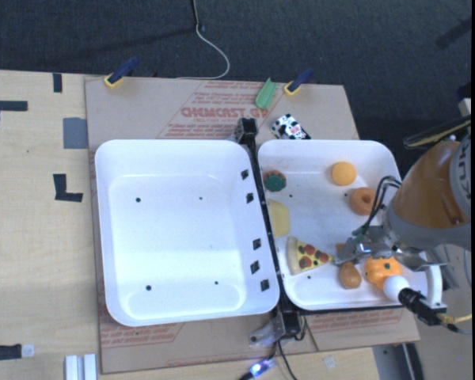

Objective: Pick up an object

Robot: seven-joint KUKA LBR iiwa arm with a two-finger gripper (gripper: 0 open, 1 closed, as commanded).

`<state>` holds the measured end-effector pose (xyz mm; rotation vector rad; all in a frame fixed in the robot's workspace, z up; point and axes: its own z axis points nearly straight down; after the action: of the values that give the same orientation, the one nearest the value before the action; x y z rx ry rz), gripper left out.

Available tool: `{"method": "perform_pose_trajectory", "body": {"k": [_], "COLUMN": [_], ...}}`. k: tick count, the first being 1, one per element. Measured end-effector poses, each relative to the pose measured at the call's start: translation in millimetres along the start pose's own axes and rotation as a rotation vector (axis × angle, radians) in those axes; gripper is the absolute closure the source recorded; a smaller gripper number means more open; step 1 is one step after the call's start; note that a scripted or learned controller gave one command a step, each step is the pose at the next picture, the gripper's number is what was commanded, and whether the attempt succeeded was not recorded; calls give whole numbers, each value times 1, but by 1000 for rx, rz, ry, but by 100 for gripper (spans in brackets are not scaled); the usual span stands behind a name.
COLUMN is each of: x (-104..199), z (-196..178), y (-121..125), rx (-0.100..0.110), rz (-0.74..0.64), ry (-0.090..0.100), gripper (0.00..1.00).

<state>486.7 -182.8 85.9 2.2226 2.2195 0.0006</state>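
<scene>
The right bin (380, 153) holds several small things: an orange ball (343, 172), a brown donut (362, 201), a green and red piece (275, 180), a pale yellow piece (279, 218), a pizza slice (306, 256), a brown lump (349, 275) and an orange fruit (379, 269). My gripper (351, 250) is low in this bin, just right of the pizza slice's tip and above the brown lump. The wrist hides what lies directly under it. I see nothing clearly held.
The left bin (111, 165) stands beside the right one, with a black divider strip (257, 212) between them. A black and white cow toy (289, 127) rests just behind the right bin. Clamps (265, 93) sit along the cardboard's far edge.
</scene>
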Motion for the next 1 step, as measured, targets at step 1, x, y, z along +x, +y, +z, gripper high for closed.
{"method": "perform_pose_trajectory", "body": {"k": [1], "x": [-8], "z": [1], "y": [57], "rx": [0], "rz": [-4], "ry": [0], "gripper": [100]}}
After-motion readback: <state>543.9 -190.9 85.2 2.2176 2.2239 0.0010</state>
